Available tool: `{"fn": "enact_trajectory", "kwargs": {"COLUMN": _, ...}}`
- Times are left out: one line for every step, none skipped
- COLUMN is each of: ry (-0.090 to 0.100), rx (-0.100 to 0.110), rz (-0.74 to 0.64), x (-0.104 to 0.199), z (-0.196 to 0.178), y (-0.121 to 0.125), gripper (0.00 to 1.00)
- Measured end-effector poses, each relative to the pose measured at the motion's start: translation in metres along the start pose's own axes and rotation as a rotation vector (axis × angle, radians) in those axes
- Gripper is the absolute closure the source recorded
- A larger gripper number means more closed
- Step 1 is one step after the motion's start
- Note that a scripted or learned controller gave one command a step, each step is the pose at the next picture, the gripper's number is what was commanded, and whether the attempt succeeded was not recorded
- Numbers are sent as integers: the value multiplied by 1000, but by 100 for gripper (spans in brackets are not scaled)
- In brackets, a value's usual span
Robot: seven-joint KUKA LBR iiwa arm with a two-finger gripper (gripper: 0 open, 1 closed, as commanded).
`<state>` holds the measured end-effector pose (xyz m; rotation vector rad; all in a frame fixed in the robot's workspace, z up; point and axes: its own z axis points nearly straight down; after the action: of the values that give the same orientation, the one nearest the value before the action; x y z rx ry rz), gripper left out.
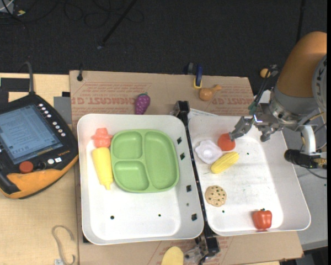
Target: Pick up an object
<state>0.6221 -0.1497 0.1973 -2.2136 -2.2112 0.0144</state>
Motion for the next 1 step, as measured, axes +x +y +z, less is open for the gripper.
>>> {"fn": "enact_trajectory", "kwargs": {"ry": -3, "rx": -15, "rz": -2, "x": 0, "z": -9, "y": 3, "gripper": 0}}
